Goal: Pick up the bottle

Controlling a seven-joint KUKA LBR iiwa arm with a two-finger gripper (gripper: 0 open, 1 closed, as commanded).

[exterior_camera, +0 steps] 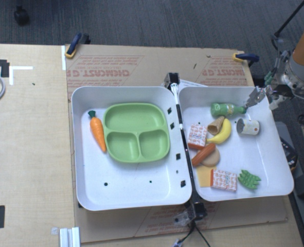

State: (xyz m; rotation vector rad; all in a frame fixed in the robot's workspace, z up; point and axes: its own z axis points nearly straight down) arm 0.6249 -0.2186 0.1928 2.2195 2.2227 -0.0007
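The green bottle (pixel 227 108) lies on its side near the far edge of the right bin (pixel 278 158), its cap pointing right. My gripper (pixel 261 99) hangs over the bin's far right corner, just right of the bottle's cap end and apart from it. Its fingers stand open with nothing between them. One fingertip (pixel 251 102) reaches toward the bottle's cap.
A white cup (pixel 249 127), a banana (pixel 221 132), two small cartons (pixel 197 135) (pixel 224 180), a sausage (pixel 203 153), a cheese slice (pixel 204 176) and a green leafy toy (pixel 249 179) share the right bin. The left bin (pixel 82 158) holds a green divided plate (pixel 136 133) and a carrot (pixel 97 131).
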